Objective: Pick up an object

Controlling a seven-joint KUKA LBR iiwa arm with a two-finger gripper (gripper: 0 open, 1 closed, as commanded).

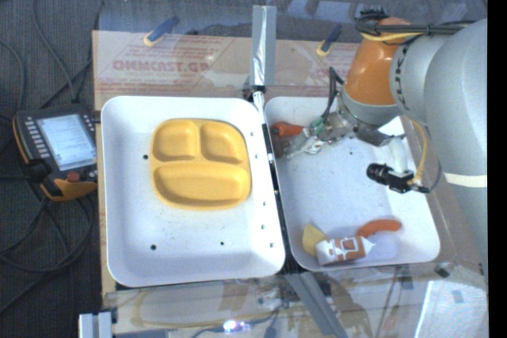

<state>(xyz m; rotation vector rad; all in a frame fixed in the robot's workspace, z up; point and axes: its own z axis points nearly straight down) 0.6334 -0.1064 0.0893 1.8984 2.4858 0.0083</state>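
My gripper [314, 137] is low in the far left corner of the right bin [356, 194], under the grey arm with its orange band [372, 75]. A small red-orange object [285, 129] lies just to its left against the bin's wall, very close to the gripper's tip; contact is unclear. At the bin's near edge lie a yellow wedge [312, 235], a white and orange carton [342, 249], an orange sausage-shaped piece [379, 227] and a pale translucent item [386, 248].
The left bin [127, 241] holds a yellow divided plate [200, 162]. A black connector on a cable [388, 175] hangs from the arm over the right bin. A handheld pendant [57, 148] lies left of the bench.
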